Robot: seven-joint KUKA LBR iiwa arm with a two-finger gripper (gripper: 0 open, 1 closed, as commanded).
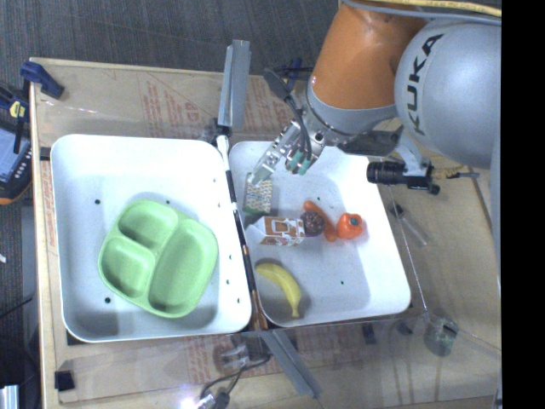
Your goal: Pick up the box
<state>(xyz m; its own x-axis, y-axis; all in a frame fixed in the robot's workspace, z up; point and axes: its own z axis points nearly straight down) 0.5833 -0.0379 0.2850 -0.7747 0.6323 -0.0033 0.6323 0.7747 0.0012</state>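
The box (pixel 282 229) is a small brown and white carton lying flat near the middle of the right bin (pixel 387 267), close to its left wall. A speckled green and white packet (pixel 259 197) lies just behind it. My gripper (pixel 283 158) hangs over the bin's back left part, above and slightly behind the packet and apart from the box. Nothing shows held in it.
Right of the box lie a dark round item (pixel 313 221), a small orange piece (pixel 312 205) and an orange-red toy (pixel 348 226). A banana (pixel 285 286) lies near the front. The left bin (pixel 77 164) holds a green divided plate (pixel 159 256).
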